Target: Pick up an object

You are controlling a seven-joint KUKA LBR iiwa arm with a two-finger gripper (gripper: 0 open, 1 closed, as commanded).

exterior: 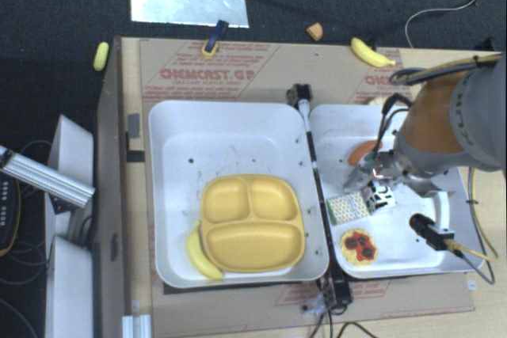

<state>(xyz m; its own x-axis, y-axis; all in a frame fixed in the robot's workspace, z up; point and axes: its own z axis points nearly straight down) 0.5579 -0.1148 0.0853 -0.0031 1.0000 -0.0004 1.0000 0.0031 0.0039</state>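
While no object sits visibly between its fingers, the gripper (pixel 372 180) hangs low over the right bin (pixel 333 119), its state impossible to tell. Just below it lies a black-and-white cube (pixel 381 197), touching a checkered pouch (pixel 348 208); an orange-red object (pixel 362 150) lies just above. A small toy pizza (pixel 359 246) rests nearer the bin's front.
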